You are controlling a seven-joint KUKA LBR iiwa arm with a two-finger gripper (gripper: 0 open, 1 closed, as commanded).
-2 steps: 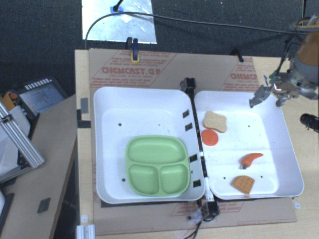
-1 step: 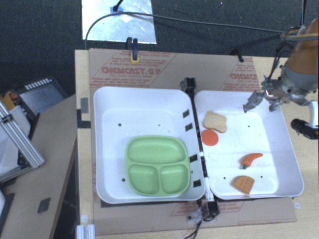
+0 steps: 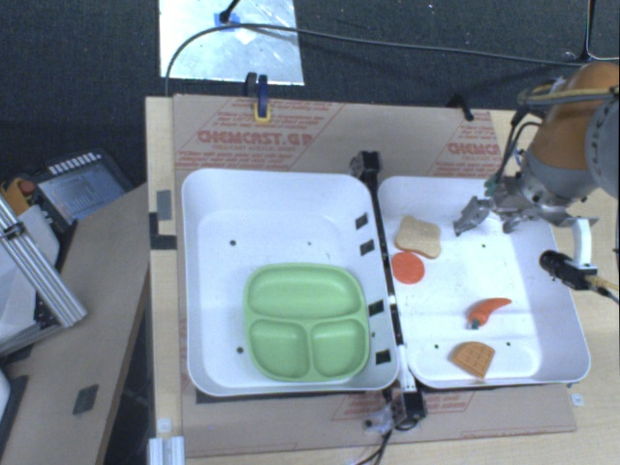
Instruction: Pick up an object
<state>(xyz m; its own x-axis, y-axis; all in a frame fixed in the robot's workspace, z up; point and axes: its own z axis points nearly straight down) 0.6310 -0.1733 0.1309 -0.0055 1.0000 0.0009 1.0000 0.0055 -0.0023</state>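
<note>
Approach step of a pick. The arm (image 3: 572, 134) reaches in over the far right corner of the right bin (image 3: 557, 356), with the tool (image 3: 489, 216) hanging above the bin's far edge; nothing is seen between its fingers, and whether they stand open or closed cannot be told at this size. Four candidate objects lie in the right bin: a bread slice (image 3: 418, 236) near the far left corner, a red disc (image 3: 408, 268) just beside it toward the near side, an orange pepper (image 3: 488, 309) toward the middle, and a waffle (image 3: 473, 358) close to the near edge. The left bin (image 3: 208, 260) carries a green tray (image 3: 306, 320) in its near right part. Judged from the layout, no object is yet engaged; the bread slice is the nearest target, so the next move would call for a shift of the tool toward the bin's left side, a descent, and a closing of the fingers on the slice's edges. The slice and disc lie close together, which may crowd a finger. Hard to make out: the fingertips themselves, which blur against the white bin floor; the tool's height above the floor; and the upper arm, cut off at the right edge. A black part (image 3: 567, 267) at the bin's right edge cannot be identified.
</note>
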